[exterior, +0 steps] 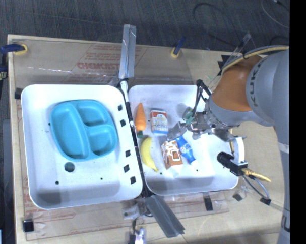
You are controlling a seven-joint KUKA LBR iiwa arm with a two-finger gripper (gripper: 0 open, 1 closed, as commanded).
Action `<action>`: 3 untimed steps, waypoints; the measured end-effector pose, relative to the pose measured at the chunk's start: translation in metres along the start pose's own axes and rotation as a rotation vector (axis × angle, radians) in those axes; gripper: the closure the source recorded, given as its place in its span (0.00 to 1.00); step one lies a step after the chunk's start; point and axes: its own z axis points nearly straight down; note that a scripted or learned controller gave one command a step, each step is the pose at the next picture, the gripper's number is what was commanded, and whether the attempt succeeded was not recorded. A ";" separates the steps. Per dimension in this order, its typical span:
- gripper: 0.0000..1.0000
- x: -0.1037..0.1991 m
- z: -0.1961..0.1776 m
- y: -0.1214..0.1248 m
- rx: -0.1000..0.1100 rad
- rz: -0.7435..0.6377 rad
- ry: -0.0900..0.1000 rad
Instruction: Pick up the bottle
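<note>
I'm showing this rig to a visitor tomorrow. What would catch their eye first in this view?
Probably the bright blue divided tray lying in the left bin, then the grey arm's orange band at the right. Under the arm, the right bin holds a cluster: a carrot, a banana, two small cartons and a blue-labelled bottle, with the gripper just above it.

So the worktop (51, 50) is a tan board with faded red print near the back. Two white bins sit on it, left bin (36, 151) touching right bin (214, 179).
</note>
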 end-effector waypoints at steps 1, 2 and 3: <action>0.00 -0.012 0.044 0.004 -0.033 0.041 0.001; 1.00 -0.014 0.029 0.008 -0.046 0.037 -0.006; 0.00 -0.013 0.035 0.005 -0.035 0.037 -0.003</action>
